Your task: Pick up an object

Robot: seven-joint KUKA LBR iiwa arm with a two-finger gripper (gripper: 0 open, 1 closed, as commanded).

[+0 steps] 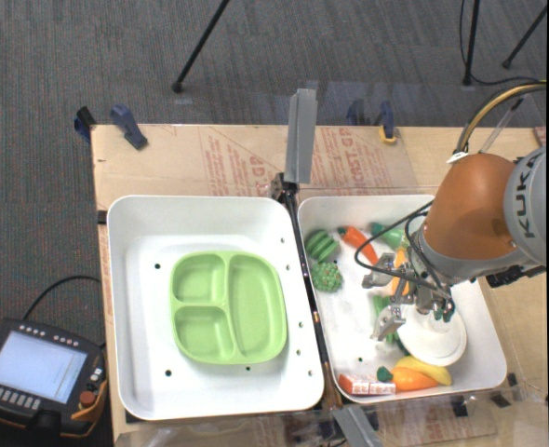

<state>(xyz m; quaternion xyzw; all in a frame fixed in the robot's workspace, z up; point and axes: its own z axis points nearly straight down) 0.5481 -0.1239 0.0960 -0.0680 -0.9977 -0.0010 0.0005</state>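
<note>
Light-green plate (pixel 228 307) — white bins (pixel 126 250)

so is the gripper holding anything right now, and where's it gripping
It cannot be told. The gripper is down among the toys in the right bin, beside a white bowl, but nothing is visibly between its fingers.

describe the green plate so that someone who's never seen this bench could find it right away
Of the two white bins side by side, take the left bin. The green plate lies flat in its middle: pale lime, rounded corners, three compartments. The toys, several of them green, all lie in the right bin.
</note>
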